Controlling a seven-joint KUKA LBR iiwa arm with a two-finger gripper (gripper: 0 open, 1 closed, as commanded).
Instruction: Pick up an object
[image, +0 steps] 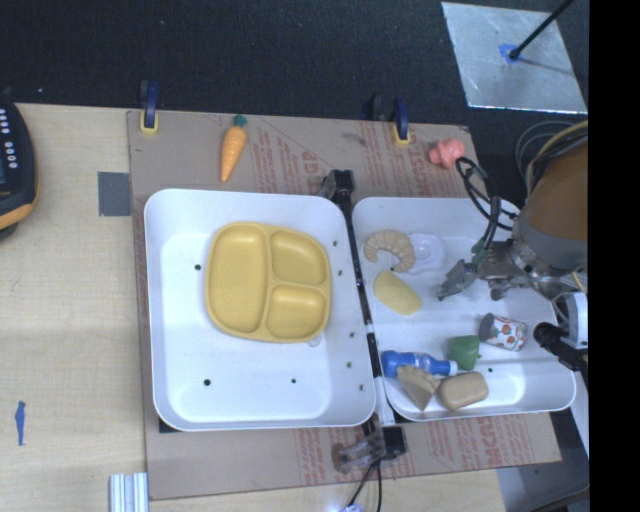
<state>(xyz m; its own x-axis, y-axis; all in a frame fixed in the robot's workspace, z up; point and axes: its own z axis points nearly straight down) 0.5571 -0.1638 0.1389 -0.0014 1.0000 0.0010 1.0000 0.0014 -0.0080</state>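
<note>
While the gripper (455, 282) hangs over the right bin (560, 400), nothing sits between its fingers. The jaws look slightly apart, tips aimed toward the bin's middle, touching no object that I can make out (the view is small and dark there, so the gap is a rough read).

Nearest candidate: the yellow block (397, 293), lying on the bin floor just left of the gripper, below the croissant (391, 248). Judged light, rigid, smooth-skinned; likely to slide if nudged sideways. Best hold would be across its short width, fingers straddling the middle.

The croissant, also close, looks like a toy, curved and ridged, offering grip across the arch.

Others further down the bin: a small can (503, 332), a green piece (464, 349), a blue bottle (412, 361) and a tan lump (462, 390), crowded together, harder to isolate.

The left bin (180, 390) holds a yellow tray (268, 280), too broad and flat for these jaws.
</note>
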